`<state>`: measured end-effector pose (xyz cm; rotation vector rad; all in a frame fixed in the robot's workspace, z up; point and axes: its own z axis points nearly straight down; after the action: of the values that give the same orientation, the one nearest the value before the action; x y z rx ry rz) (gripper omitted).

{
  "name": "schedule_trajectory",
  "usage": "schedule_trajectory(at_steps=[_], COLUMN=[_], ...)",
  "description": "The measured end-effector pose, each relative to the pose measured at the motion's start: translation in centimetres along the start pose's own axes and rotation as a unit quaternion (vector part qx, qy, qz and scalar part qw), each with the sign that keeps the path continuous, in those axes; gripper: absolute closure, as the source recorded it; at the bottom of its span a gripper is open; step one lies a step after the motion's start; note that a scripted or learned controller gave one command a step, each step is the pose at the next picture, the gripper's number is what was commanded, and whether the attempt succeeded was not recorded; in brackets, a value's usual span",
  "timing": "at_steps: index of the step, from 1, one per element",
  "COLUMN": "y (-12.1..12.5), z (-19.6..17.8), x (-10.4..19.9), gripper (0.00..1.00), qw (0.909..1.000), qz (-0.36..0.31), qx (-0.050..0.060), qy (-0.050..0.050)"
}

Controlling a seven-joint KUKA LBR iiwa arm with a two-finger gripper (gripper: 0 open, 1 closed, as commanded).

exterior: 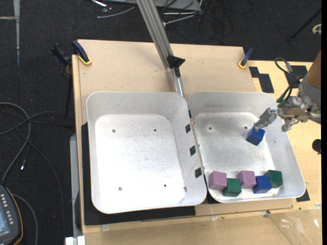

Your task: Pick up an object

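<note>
The blue cube (255, 136) sits tilted in the right bin (225, 121), right of frame centre, directly at the lower-left tip of the claw (266, 120), though whether the claw grips it I cannot tell.

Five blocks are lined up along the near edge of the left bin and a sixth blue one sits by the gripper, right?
Not quite: the row of five blocks lies along the near edge of the right bin, not the left bin. The camera view shows this. The sixth blue block does sit by the gripper, also in the right bin.
</note>
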<state>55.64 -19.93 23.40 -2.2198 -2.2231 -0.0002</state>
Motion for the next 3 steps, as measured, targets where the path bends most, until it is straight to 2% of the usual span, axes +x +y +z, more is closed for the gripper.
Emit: schedule_trajectory(at_steps=[1,2,3], y=[9.2,10.2,3.9], z=[14.3,13.8,13.8], x=[-2.3,-2.3,-1.2], gripper=[0.0,0.0,0.0], qw=[1.0,1.0,1.0], qz=[-0.001,-0.001,0.001], qx=[0.0,-0.002,0.001], qy=[-0.001,-0.001,0.0])
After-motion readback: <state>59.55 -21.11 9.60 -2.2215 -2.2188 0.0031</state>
